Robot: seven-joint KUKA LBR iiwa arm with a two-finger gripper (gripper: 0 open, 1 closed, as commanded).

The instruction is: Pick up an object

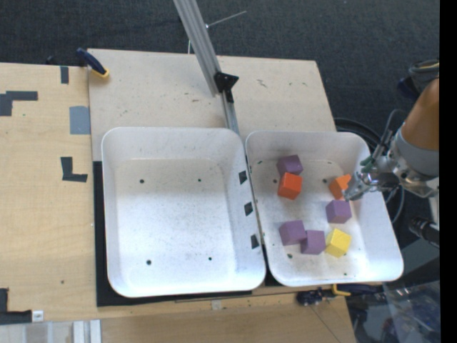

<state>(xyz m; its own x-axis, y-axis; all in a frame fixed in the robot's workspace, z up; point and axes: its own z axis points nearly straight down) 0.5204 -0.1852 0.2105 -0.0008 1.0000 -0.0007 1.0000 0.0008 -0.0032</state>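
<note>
The right bin (371,259) holds several small blocks. An orange cube (290,185) lies near its middle, with a purple block (289,165) just behind it. A small orange block (338,185) sits by the right wall, and a purple cube (338,211) lies just in front of it. Two purple blocks (292,231) (313,242) and a yellow cube (338,241) lie toward the front. My gripper (357,186) reaches in from the right, low beside the small orange block and just above the purple cube. Its tips are too small and dark to read.
The left bin (114,191) stands beside the right one, sharing a raised middle wall. A metal rail (203,41) slants from the top toward the bins. Cables and dark hardware crowd the right side behind the arm (421,138).
</note>
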